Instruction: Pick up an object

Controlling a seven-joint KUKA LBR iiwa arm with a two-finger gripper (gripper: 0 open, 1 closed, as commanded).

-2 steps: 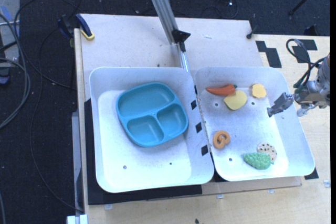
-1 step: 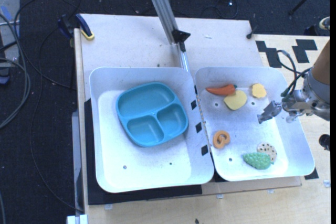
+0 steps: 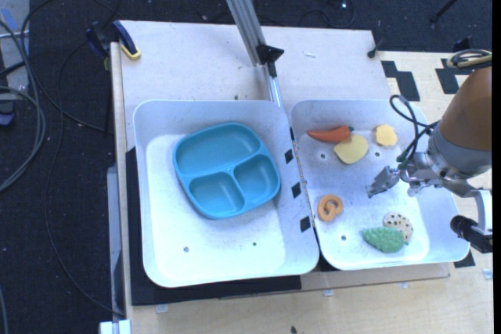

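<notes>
At the lower right of the frame, a green leafy toy (image 3: 383, 239) touches a speckled cookie (image 3: 399, 224) near the right bin's (image 3: 313, 246) front edge. Left of them lies an orange pretzel-like ring (image 3: 330, 207). The arm (image 3: 468, 133) reaches in from the right edge, wrist bent down, its gripper (image 3: 383, 181) low over the bin's middle; whether its fingers are parted or holding anything I cannot tell. Farther back lie a yellow piece (image 3: 351, 150), a carrot (image 3: 329, 134) and a small yellow lump (image 3: 385, 136). The left bin (image 3: 156, 246) holds a blue 3-compartment plate (image 3: 226, 170).
</notes>
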